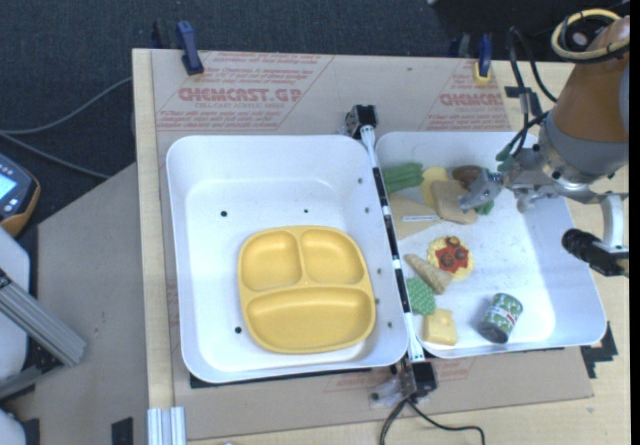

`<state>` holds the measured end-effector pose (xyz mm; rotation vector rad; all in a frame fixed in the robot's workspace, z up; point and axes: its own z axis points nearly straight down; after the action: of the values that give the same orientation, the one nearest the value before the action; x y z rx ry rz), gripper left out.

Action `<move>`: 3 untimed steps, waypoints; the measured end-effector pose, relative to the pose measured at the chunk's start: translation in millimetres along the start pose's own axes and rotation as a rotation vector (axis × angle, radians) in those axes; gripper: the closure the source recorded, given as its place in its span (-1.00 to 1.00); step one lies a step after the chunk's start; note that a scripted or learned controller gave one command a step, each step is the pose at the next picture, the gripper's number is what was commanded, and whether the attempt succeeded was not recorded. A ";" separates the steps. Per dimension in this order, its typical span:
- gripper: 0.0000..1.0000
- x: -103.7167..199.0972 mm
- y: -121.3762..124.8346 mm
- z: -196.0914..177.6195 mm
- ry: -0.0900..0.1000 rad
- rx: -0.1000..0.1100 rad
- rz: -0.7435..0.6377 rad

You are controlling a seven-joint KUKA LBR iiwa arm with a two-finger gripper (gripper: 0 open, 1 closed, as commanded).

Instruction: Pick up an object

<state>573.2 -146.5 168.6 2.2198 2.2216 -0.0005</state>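
- The gripper (478, 195) is reaching in from the right over the far part of the right bin (570, 318), low among the toy foods; whether its claw is open or closed cannot be told from here.
- A brown piece (466, 174) and a pale yellow wedge (447, 201) are sitting right by the fingertips, possibly touching them.
- A green item (404, 176) is lying just beyond, against the bin's left wall.
- Nearer the camera, a small pizza (451, 257), a tan-and-green piece (422, 283), a yellow chunk (440, 327) and a tipped can (500, 317) are resting.
- The left bin (200, 183) is holding a yellow divided plate (305, 288).
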 end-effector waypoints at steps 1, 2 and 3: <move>-1.00 34.7 -26.5 89.1 0.004 0.009 -0.001; 1.00 32.4 -22.8 72.3 0.000 -0.004 0.000; -1.00 32.3 -23.2 73.0 0.000 -0.002 0.001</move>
<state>550.1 -114.2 95.5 2.2193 2.2200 0.0024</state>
